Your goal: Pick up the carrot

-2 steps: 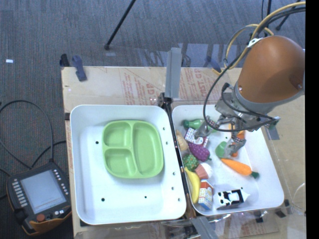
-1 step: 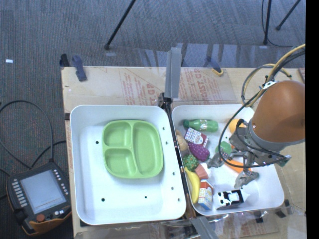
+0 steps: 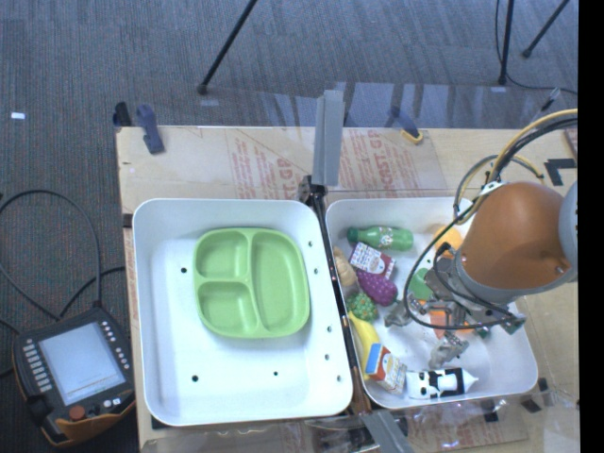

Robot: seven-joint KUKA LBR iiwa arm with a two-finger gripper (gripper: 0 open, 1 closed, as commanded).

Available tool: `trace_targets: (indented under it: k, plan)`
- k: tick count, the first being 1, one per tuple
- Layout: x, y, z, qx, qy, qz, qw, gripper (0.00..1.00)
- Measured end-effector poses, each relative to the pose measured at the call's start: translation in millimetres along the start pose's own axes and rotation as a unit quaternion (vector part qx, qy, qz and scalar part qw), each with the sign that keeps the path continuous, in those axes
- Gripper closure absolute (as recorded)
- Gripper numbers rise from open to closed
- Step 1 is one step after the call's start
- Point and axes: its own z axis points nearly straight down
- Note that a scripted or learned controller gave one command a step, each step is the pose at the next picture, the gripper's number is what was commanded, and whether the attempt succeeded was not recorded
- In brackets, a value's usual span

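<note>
In the right bin, a small patch of orange that looks like the carrot shows under the arm's wrist; most of it is hidden by the gripper body. My gripper hangs low over the middle of this bin, directly above that orange patch, beneath the arm's orange band. The wrist and cables block the view, so I cannot tell whether the carrot is held or just lies under the gripper.
Left of the gripper lie a green bottle, a labelled packet, a purple toy, a green broccoli-like toy, a yellow banana, a small carton and a black-and-white item. The left bin holds a green divided plate.
</note>
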Motion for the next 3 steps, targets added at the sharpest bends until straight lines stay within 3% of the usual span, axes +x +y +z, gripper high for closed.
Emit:
trace_targets:
  k: [1, 2, 3]
  plan:
    - [7.5, -23.4, -2.0, 0.001, -0.001, -0.039, 0.9993, 0.0]
    - [4.2, -21.2, -11.4, 0.0, -0.002, -0.042, 0.9991, 1.0]
    - [-35.7, 42.9, -135.0, 0.004, -0.003, 0.037, 0.9993, 1.0]
